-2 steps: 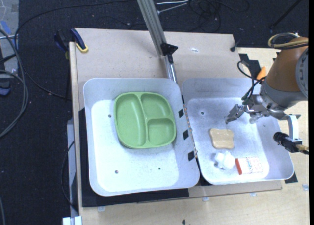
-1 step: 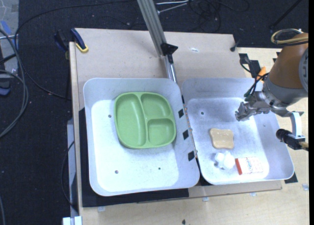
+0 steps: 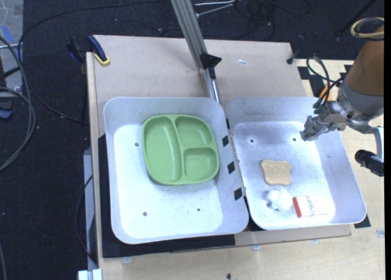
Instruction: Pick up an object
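In the right bin (image 3: 263, 135) lie a tan slice of toast (image 3: 276, 172), a small white crumpled lump (image 3: 279, 199) and a red and white packet (image 3: 311, 206), all near the front. My gripper (image 3: 310, 131) hangs over the bin's right rear part, up and to the right of the toast and well apart from it. Nothing shows between the gripper and the bin floor beneath it.
A green three-compartment plate (image 3: 181, 149) sits in the left bin (image 3: 165, 211). A slanted metal pole (image 3: 190, 22) rises from the bench behind the bins. The arm's orange band (image 3: 370, 68) stands at the right edge.
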Controlling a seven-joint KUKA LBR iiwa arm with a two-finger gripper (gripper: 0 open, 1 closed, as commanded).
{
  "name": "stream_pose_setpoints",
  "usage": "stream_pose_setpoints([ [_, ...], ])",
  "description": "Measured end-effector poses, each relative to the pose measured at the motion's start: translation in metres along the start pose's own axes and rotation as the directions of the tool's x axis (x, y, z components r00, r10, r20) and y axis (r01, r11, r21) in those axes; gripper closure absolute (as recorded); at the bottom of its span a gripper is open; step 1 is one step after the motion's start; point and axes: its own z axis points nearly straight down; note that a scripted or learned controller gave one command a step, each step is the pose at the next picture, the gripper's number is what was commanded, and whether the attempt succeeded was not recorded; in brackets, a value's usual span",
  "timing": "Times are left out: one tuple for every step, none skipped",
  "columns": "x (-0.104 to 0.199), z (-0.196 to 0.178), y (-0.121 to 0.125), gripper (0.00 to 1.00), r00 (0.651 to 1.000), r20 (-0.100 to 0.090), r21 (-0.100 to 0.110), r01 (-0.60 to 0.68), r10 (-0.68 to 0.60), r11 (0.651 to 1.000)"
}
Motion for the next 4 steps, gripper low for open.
stream_pose_setpoints([
  [-0.009,-0.047,0.001,1.00,1.000,0.001,0.000,-0.001,0.001,1.000],
  [-0.009,-0.062,0.002,1.00,1.000,-0.001,0.003,-0.001,0.001,1.000],
  [0.040,-0.069,-0.007,1.00,1.000,-0.003,0.007,0.003,-0.003,1.000],
  [0.097,-0.054,-0.015,1.00,1.000,-0.004,0.009,0.004,-0.004,1.000],
])
